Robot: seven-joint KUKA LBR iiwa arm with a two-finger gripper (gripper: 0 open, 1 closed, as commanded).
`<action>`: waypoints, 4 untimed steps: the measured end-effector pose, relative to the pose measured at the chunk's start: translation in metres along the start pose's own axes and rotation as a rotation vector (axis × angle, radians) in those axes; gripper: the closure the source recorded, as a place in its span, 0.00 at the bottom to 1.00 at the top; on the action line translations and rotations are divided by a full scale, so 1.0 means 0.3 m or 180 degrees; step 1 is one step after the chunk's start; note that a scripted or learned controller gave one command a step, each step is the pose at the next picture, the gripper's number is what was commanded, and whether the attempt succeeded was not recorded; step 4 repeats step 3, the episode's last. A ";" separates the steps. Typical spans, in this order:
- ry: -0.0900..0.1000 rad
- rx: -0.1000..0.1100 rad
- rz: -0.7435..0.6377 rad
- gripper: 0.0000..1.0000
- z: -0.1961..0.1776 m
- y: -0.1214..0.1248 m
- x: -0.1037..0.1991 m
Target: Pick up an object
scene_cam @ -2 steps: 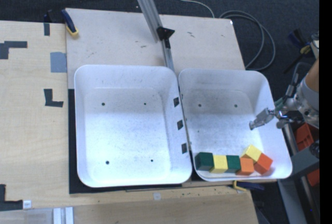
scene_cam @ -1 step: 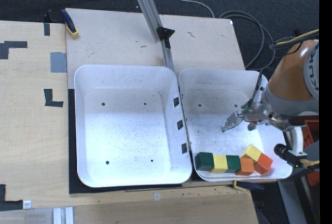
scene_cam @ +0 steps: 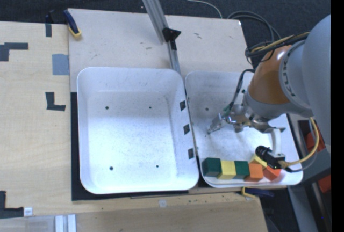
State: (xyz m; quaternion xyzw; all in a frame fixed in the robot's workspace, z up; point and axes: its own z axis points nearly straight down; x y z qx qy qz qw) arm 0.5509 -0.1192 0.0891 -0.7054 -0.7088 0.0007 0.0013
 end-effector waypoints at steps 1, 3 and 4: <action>-0.0027 -0.0034 0.0026 0.00 -0.255 0.113 -0.293; -0.0011 0.0001 0.0007 0.00 -0.270 0.108 -0.274; -0.0011 0.0001 0.0007 0.00 -0.270 0.108 -0.274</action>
